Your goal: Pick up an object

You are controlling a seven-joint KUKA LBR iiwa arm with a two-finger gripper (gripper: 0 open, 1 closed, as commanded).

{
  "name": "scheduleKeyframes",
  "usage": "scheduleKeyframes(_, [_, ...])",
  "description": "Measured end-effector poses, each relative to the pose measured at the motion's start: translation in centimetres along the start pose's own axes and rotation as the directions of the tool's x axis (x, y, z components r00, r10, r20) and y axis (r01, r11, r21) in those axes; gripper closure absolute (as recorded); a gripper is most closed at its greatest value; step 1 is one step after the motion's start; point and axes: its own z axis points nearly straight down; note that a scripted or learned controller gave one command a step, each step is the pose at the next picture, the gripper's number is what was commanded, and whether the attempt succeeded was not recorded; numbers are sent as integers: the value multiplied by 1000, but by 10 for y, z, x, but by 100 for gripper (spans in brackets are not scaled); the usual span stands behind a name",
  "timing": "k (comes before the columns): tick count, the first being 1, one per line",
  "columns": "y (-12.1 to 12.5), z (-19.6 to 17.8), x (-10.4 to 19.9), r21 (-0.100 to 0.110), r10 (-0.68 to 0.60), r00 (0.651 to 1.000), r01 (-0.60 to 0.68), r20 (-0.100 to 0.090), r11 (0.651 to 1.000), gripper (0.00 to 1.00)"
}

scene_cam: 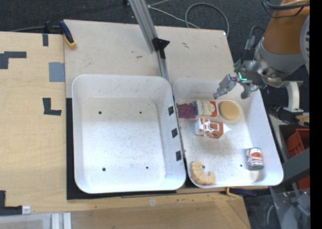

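Round tan object (pixel 229 110) in right bin (pixel 266 137), arm (pixel 282 36) angled above, jaws (pixel 234 88) spread

Matt white plastic bins (pixel 80 122) — pale wooden bench (pixel 25 137).

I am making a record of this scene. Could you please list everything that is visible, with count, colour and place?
Bins: 2, white, side by side on the bench.
Purple packet: 1, right bin, near its left wall.
Small carton: 1, white and orange, beside the packet.
Round bun: 1, tan, right of that carton.
Carton: 1, white and red-brown, middle of the right bin.
Can: 1, red and white, right bin, near the right wall.
Pastry: 1, light brown, front rim.
Clamp: 1, blue and yellow, back left of the bench.
Gripper: 1, grey, above the right bin's back edge.
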Motion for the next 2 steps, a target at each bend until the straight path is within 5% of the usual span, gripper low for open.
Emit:
scheduleKeyframes(1, [1,-2,0,-4,-1,1000,1,1,1000,0])
scheduleKeyframes(2, [-9,58,0,2,0,1000,0,1,1000,0])
